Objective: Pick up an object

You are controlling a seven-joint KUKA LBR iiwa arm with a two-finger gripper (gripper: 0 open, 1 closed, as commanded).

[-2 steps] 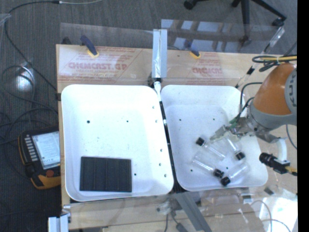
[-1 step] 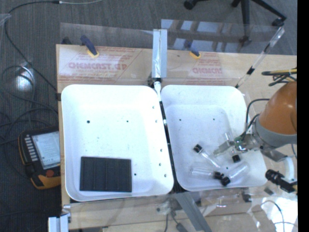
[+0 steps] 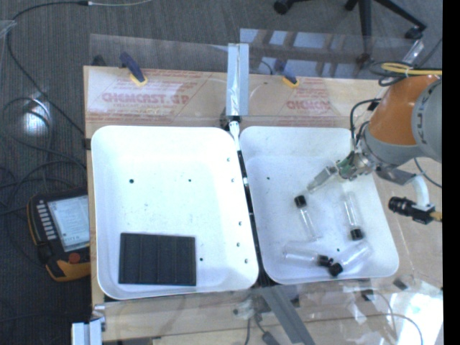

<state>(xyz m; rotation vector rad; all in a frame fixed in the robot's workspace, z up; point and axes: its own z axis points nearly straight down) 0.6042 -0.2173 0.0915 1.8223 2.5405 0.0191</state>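
Clear vials [image 3: 307, 218] with black caps, scattered in right bin [image 3: 277, 264].

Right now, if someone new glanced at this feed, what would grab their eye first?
Probably the arm's orange band at the right edge, with the pincer reaching down-left into the right bin. Next, the dark ribbed rectangular block in the left bin's near corner. Then the clear black-capped vials scattered across the right bin's lower half.
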